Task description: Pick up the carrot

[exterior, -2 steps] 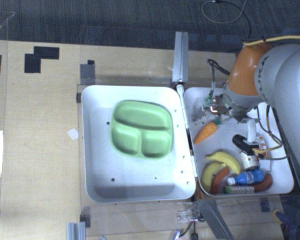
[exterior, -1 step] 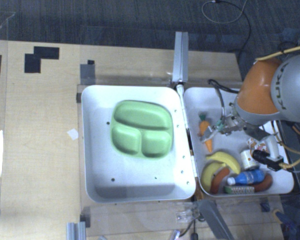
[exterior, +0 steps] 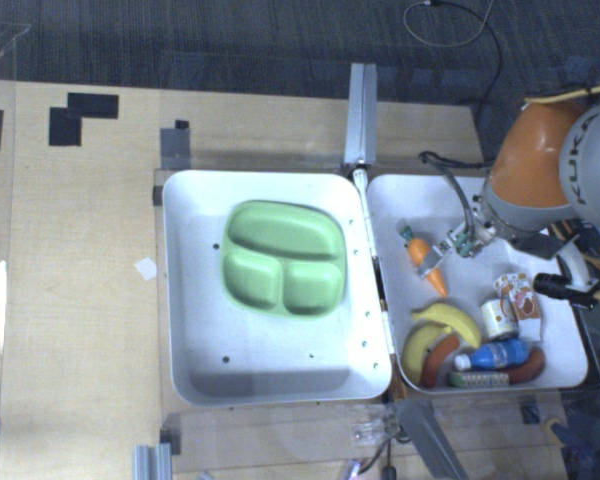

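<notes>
The carrot (exterior: 421, 258) is small and orange with a green top. It lies in the right bin (exterior: 420, 200), in its left half, with the tip pointing toward the front. My gripper (exterior: 442, 252) reaches in from the right and sits low against the carrot's right side, near its middle. Part of the carrot's right edge is hidden behind the gripper. The carrot rests on the bin floor. The arm's orange band (exterior: 540, 158) rises at the bin's far right corner.
A green divided plate (exterior: 283, 256) lies in the left bin (exterior: 195, 298). At the front of the right bin are a banana (exterior: 432, 330), a brown-red sausage (exterior: 440, 358), a blue bottle (exterior: 495, 355), a small can (exterior: 496, 318) and a carton (exterior: 521, 296).
</notes>
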